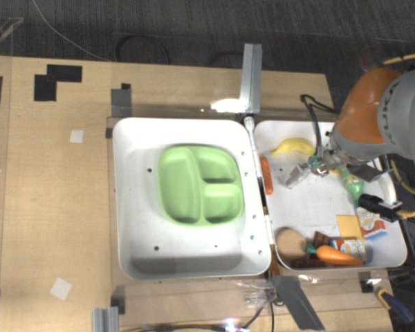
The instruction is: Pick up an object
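From above the counter [48, 206], we see two white bins side by side. Our left bin [135, 185] holds a green divided tray [199, 184]. Our right bin [311, 203] holds a banana [294, 146] near its far wall, an orange-red stick [265, 175] along its left wall, a green piece [353, 185], a yellow block [349, 225], a brown round thing [289, 241] and a carrot [337, 256] at the near edge. Our arm [387, 113] reaches in from the right, its hand [317, 166] low just beside the banana. Whether the hand is apart or together we cannot tell.
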Controlling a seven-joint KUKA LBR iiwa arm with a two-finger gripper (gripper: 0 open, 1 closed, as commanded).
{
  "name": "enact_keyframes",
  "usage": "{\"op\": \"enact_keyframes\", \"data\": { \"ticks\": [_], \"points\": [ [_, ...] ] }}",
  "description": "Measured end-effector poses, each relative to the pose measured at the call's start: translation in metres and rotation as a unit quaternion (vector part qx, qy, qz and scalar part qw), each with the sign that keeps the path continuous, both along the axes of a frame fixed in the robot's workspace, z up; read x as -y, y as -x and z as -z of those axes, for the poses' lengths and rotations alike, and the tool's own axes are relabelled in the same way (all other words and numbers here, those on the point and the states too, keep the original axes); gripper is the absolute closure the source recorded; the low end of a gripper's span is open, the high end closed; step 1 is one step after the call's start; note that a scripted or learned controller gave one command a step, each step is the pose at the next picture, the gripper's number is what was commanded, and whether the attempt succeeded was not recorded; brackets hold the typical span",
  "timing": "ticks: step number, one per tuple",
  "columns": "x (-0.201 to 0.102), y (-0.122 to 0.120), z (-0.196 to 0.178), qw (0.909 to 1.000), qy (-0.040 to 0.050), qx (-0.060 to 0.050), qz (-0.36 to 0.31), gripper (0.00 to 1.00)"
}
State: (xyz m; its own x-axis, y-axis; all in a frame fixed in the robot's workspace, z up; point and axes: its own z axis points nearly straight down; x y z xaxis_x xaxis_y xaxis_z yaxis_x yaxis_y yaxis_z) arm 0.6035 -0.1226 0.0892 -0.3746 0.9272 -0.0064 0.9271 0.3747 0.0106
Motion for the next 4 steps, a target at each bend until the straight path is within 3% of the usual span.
{"op": "enact_keyframes", "data": {
  "ticks": [1, 2, 3, 4],
  "points": [
    [-0.016, -0.051, 0.001, 0.9974, -0.0012, -0.014, 0.07, 0.0],
    [0.043, -0.066, 0.002, 0.9999, -0.0015, -0.007, 0.008, 0.0],
    [0.043, -0.068, -0.011, 1.0, 0.0013, -0.003, 0.004, 1.0],
    [-0.023, -0.058, -0.104, 0.9999, -0.0011, 0.003, 0.011, 1.0]
  ]
}}
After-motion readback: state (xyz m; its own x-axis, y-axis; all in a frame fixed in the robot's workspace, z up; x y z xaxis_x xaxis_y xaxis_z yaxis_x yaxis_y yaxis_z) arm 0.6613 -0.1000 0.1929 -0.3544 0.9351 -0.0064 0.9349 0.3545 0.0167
